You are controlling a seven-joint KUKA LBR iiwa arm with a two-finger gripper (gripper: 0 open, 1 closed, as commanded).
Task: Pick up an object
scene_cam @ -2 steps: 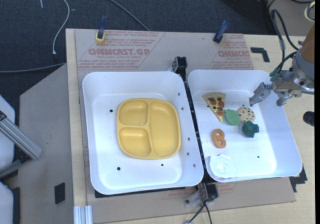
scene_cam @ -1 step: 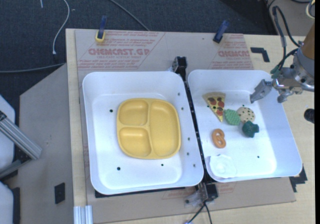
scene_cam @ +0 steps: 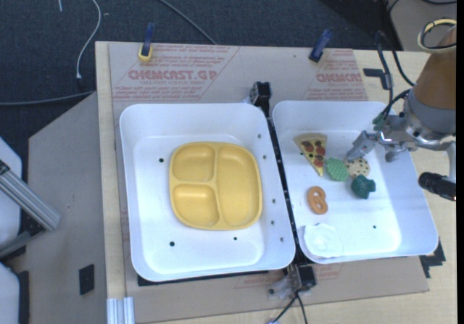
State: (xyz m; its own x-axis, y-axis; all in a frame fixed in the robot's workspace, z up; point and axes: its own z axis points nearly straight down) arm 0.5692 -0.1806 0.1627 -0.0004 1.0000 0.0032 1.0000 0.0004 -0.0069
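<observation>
- While the arm (scene_cam: 435,90) reaches in from the right, its gripper (scene_cam: 362,147) hangs low over the right bin (scene_cam: 406,232); one grey finger slants down toward the toy cluster; whether the fingers stand wide or narrow, I cannot tell.
- Nothing seen between the fingers; no object held, by my reading.
- Candidate objects, all in the right bin: pizza slice (scene_cam: 312,151) at upper left; green ridged piece (scene_cam: 336,169) just beside a speckled cookie (scene_cam: 357,166); dark green broccoli-like toy (scene_cam: 363,186) just below the cookie; pretzel (scene_cam: 317,200) lower left; white round lid (scene_cam: 322,240) near the front wall.
- Left bin (scene_cam: 145,243) carries a yellow divided plate (scene_cam: 216,185), well apart from the gripper.
- Likely target, a guess: cookie or green piece, nearest the fingertip.
- Risks: cookie, green piece and broccoli toy sit touching or nearly so; closing there could pinch two at once or nudge one aside; the flat cookie lies low on the bin floor, so the fingers could slide over it; the white lid blends into the white bin; a descent too far right could catch the bin wall.
</observation>
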